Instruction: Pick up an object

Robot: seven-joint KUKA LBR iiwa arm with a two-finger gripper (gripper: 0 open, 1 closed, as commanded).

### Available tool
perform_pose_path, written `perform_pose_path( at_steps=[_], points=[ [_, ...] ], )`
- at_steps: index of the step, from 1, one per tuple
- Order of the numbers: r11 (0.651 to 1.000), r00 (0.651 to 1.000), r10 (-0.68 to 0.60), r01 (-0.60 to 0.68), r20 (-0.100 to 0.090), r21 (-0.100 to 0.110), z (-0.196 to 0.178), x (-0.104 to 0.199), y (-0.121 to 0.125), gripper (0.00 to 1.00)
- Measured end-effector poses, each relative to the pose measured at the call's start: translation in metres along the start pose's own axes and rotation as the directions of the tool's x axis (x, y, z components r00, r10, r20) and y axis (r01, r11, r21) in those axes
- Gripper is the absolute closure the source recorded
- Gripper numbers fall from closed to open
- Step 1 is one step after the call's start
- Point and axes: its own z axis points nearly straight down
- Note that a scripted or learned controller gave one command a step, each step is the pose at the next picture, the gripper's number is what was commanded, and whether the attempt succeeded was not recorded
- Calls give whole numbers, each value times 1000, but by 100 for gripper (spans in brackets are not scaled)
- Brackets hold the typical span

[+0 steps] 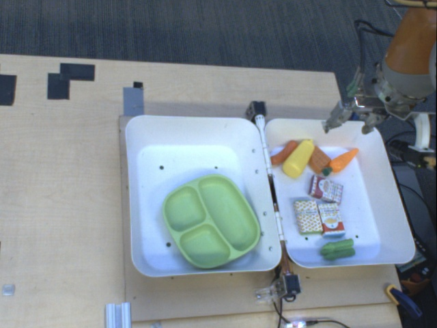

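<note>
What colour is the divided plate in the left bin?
Light green, seen clearly in the camera view: the plate lies in the left bin.

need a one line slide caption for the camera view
Grey arm's hand above the far edge of the right white bin of small toy foods; green divided plate in the left white bin.

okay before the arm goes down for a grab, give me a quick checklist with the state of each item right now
1. Hand above the right bin's far rim, holding nothing: ok.
2. Hand over a target: not ok; the items lie nearer the camera.
3. Closest candidates, yellow bottle and carrot, unobstructed from above: ok.
4. Yellow bottle isolated: not ok; it touches orange pieces on both sides.
5. Green pickle apart from the small cartons: ok.
6. Finger opening: cannot tell.
</note>
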Motion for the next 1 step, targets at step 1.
perform_pose_path(
  at_steps=[1],
  points=[
    [1000, 1000, 0, 0, 2, -8, 122, -9, 23, 0]
  ],
)
